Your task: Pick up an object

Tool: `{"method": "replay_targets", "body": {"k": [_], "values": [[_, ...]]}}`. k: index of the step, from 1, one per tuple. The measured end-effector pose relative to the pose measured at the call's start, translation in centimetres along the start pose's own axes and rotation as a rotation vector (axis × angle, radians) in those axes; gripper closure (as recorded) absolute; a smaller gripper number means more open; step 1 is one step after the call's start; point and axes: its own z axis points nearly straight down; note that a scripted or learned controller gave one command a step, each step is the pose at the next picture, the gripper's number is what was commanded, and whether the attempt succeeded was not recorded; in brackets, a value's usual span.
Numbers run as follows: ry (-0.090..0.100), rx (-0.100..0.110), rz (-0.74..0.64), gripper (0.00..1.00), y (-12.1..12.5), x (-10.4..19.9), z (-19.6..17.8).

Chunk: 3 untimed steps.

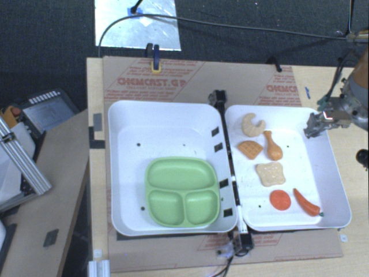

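step: approach, nothing picked | gripper (316, 126) over right bin (336, 172) far-right rim, open/clenched: can't tell | next: descend on drumstick (273, 145)

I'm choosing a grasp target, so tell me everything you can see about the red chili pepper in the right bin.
The chili pepper is a small toy, smooth and plastic-looking, orange-red with a dark green stem tip at its lower right end. It lies flat and slanted on the right bin's floor near the front right corner, just right of the red tomato slice, apparently touching nothing else.

bright, even light; soft focus
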Motion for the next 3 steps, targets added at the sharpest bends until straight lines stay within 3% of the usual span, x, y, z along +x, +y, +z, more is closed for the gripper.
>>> {"method": "replay_targets", "body": {"k": [3], "values": [[0.005,0.008,-0.004,1.00,3.4,17.2,3.3]]}}
